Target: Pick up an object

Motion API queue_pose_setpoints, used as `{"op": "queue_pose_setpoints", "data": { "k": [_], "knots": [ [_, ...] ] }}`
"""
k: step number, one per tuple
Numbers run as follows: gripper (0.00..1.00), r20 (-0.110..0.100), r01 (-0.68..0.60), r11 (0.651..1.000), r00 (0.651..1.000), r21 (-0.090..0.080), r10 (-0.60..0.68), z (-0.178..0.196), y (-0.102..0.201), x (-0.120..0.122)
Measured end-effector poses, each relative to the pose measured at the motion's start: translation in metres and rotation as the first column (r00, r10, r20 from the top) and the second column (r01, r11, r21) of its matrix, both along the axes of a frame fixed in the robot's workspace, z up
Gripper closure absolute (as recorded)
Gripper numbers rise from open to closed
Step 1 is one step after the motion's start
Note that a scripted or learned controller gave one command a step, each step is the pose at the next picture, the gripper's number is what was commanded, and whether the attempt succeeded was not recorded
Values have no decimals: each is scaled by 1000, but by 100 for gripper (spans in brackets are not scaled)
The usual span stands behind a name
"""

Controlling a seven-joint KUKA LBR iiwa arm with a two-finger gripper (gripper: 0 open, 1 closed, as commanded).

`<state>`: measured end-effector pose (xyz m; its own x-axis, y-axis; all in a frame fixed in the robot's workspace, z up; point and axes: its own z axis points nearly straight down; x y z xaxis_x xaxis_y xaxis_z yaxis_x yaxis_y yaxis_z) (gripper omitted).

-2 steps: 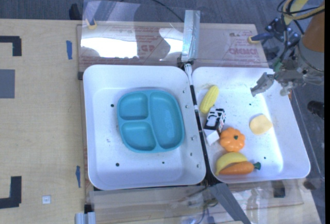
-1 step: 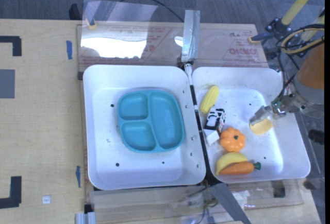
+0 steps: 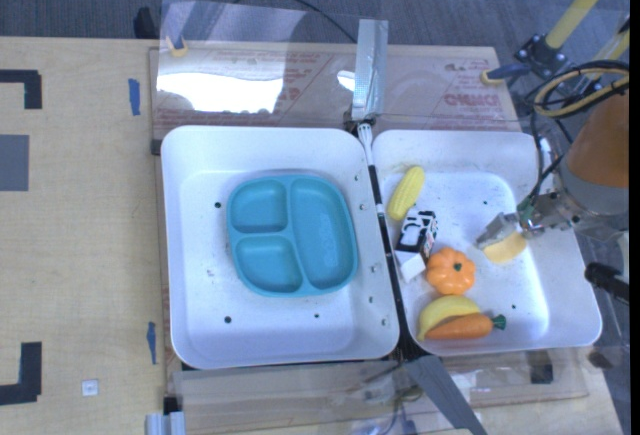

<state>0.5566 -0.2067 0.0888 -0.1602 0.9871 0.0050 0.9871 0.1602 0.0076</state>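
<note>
My gripper [image 3: 512,227] hangs low over the right side of the right bin [image 3: 570,308], reaching in from the right. A pale yellow wedge [image 3: 506,249] lies right under its tip, partly covered by it; whether they touch I cannot tell. To the left are an orange pumpkin [image 3: 451,271], a small black-and-white box [image 3: 417,230] and a yellow corn cob [image 3: 405,192]. Near the front wall a banana [image 3: 444,308] lies against a carrot [image 3: 462,327].
The left bin [image 3: 190,323] holds a blue divided plate [image 3: 292,233]. A clear plastic sheet [image 3: 260,73] and a grey post [image 3: 369,68] stand behind the bins. Yellow and black cables [image 3: 570,88] hang by the arm at the right.
</note>
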Motion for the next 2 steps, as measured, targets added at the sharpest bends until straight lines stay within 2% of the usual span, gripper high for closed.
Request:
{"op": "queue_pose_setpoints", "data": {
  "k": [1,2],
  "knots": [
    [100,4,1,1000,1000,-2,-1,11,0,1],
    [100,3,-233,973,973,-10,233,116,60,86]
  ]
}}
